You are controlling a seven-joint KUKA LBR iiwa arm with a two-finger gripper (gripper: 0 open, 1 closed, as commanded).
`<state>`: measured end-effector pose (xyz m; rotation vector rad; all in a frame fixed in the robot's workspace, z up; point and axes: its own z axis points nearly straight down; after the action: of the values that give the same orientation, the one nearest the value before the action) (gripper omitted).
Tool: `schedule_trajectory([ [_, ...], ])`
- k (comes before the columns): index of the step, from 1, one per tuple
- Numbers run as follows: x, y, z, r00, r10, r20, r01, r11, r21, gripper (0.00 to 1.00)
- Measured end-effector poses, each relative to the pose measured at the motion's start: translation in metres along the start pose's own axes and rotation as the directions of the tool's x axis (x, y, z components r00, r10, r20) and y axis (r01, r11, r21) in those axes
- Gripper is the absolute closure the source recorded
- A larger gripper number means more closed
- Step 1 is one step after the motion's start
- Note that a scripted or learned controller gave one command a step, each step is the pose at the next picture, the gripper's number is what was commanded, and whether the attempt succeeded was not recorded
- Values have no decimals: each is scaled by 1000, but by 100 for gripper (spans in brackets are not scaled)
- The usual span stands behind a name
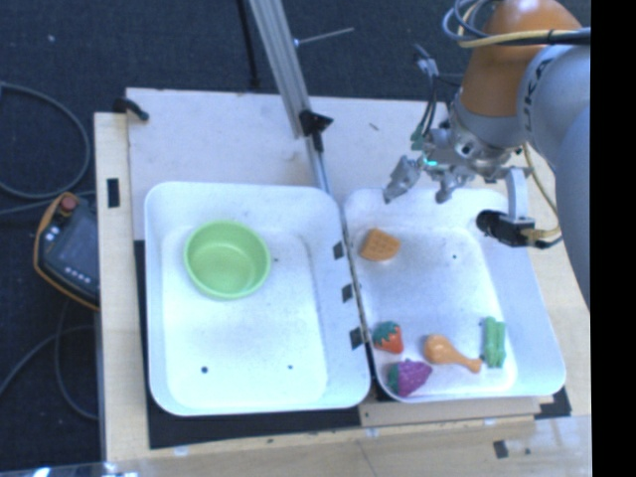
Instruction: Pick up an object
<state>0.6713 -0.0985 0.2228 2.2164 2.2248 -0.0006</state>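
My gripper (pixel 422 187) hangs over the far rim of the right bin (pixel 517 296), its two fingers spread apart with nothing between them. An orange bread-like piece (pixel 379 245) lies in that bin just below and left of the gripper. Along the bin's near side lie a red strawberry (pixel 388 337), a purple grape bunch (pixel 408 375), an orange drumstick (pixel 449 353) and a green vegetable (pixel 493 342).
A light green bowl (pixel 228 258) sits in the left bin (pixel 288 366) at its far left. A slanted metal pole (pixel 283 58) rises behind the bins, ending near the divider between them.
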Motion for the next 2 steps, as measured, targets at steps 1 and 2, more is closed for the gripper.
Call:
schedule_trajectory([
  [1, -4, 2, 43, 1000, 3, 2, -3, 1000, 4, 0],
  [2, -11, 0, 86, 1000, 6, 2, -6, 1000, 4, 0],
])
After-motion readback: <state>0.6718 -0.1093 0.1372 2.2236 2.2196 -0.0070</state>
